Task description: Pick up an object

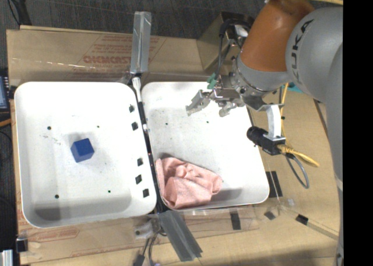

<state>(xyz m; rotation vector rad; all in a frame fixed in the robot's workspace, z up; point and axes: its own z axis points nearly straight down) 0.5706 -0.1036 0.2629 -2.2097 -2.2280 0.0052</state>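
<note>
A small blue cube point(83, 149) sits in the left bin point(35, 101), left of its middle. A crumpled pink cloth point(186, 183) lies at the near edge of the right bin point(239, 165). My gripper point(210, 104) hangs over the far part of the right bin, well away from the cloth and the cube. Its two fingers point(197, 102) are spread apart with nothing between them.
A grey divider with black clips point(140, 142) runs between the two bins. Brown cardboard point(70, 49) lies behind the bins. A black cable fitting and yellow wires point(274, 141) hang off the arm at the right bin's right rim.
</note>
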